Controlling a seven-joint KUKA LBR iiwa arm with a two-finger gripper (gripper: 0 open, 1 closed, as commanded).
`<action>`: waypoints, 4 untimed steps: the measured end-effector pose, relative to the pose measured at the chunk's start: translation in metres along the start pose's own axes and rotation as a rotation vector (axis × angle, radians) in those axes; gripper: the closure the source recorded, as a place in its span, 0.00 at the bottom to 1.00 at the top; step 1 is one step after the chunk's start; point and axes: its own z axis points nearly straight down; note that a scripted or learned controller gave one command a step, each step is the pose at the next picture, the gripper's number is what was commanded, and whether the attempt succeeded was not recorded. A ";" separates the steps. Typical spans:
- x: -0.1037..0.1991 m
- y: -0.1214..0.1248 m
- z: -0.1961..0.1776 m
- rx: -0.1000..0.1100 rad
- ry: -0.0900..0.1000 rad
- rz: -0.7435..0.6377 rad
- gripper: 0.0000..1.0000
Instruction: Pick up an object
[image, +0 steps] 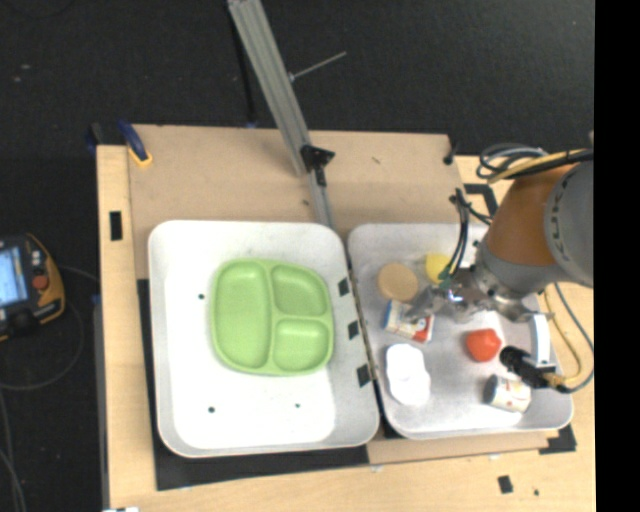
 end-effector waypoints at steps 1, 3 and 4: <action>-0.001 0.005 -0.016 -0.018 -0.005 0.001 1.00; 0.001 0.012 -0.104 0.000 -0.005 -0.004 1.00; 0.043 0.025 -0.107 0.003 -0.002 -0.007 1.00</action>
